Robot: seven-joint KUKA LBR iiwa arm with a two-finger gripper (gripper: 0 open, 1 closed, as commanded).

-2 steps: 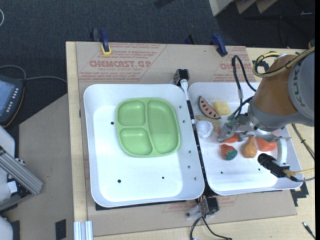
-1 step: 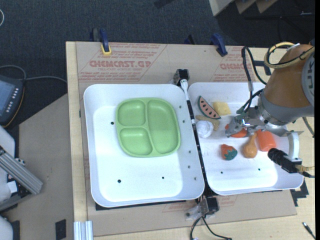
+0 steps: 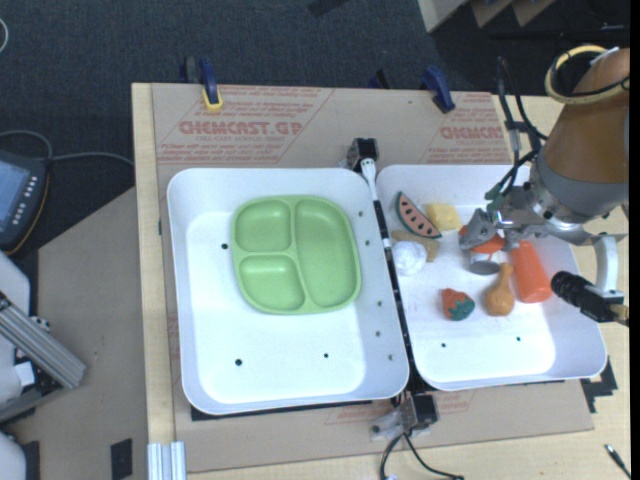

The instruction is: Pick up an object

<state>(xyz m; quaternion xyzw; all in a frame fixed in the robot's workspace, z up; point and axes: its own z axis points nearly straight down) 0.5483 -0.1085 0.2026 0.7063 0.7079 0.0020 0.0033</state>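
gripper [image 3: 487, 236] sits low in the right bin, can't tell its state; the orange carrot [image 3: 530, 272] lies just right, long axis near-far

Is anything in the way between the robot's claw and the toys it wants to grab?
Nothing visible is. The gripper hangs right over the right bin, close above a red and white toy. The carrot and the chicken leg lie just beside it, uncovered.
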